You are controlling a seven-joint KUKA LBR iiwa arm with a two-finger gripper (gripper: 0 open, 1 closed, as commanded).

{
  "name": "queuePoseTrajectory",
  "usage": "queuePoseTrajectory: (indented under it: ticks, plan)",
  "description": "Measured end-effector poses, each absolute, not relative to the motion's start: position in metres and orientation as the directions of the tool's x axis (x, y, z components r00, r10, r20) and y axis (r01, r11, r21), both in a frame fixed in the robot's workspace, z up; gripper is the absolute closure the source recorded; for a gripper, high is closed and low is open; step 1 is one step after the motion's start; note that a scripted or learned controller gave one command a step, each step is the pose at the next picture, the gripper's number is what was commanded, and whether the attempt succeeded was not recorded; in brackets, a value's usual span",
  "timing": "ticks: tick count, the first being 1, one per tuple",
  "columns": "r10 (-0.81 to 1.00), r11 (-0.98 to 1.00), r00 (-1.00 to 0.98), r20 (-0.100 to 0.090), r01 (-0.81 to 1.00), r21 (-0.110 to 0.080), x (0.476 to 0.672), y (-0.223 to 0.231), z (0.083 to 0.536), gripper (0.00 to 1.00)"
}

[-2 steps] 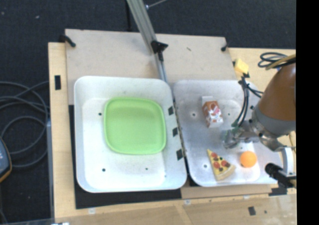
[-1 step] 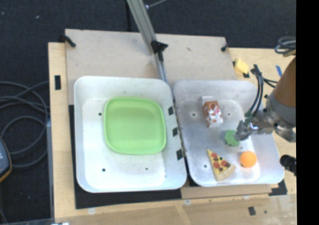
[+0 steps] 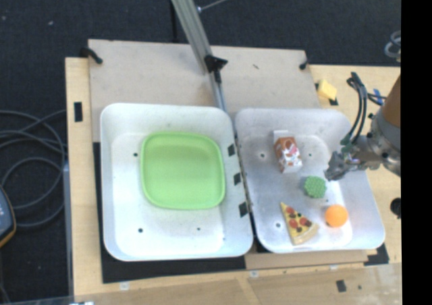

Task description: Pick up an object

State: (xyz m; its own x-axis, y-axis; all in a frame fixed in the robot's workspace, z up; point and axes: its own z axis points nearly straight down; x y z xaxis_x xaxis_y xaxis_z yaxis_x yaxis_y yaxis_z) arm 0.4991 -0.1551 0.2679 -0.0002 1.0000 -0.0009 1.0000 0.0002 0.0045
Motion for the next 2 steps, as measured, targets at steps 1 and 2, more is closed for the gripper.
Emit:
queuePoseTrajectory:
  ticks: [1,2]
  plan:
    - [1.0,0.0,0.0,0.0,1.0,0.003,0.5,-0.155,0.291,1.0]
    - [1.0,0.004,-0.004,0.0,1.0,0.0,0.508,-0.099,0.277,1.0]
